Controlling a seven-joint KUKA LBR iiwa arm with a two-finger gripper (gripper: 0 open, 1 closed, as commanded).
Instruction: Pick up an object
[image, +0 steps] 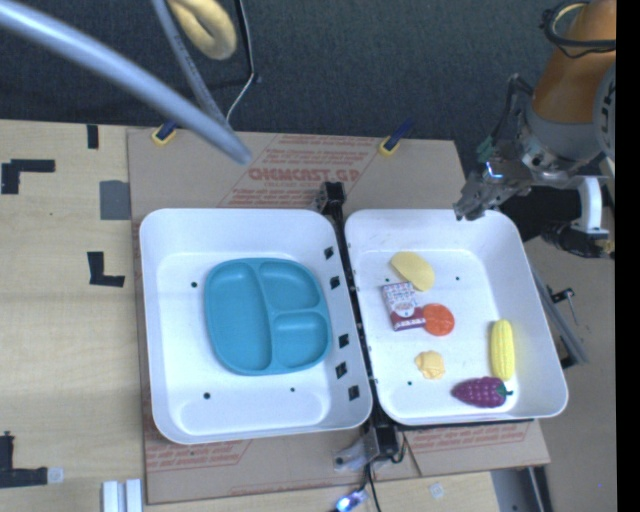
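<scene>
The hand (478, 203) hovers at the one o'clock corner of the right shallow white plastic bin (532, 290), above its rim. I cannot tell its state. No item is held.

Candidate objects lie in that bin:
- a pale yellow lemon-shaped toy (412, 270)
- a red-and-white small carton (401, 304), touching an orange round toy (438, 320)
- a yellow corn cob (502, 349)
- a purple grape bunch (480, 392)

Risks, as judged:
- The carton and orange toy crowd each other, so a descent there may nudge both.
- The corn and grapes sit near the bin's three-to-five o'clock wall, inviting collision.
- Rounded toys may roll free.

bench: light wood (60, 330) | cardboard sheet (300, 170) | backdrop: dark fabric (400, 60)
</scene>
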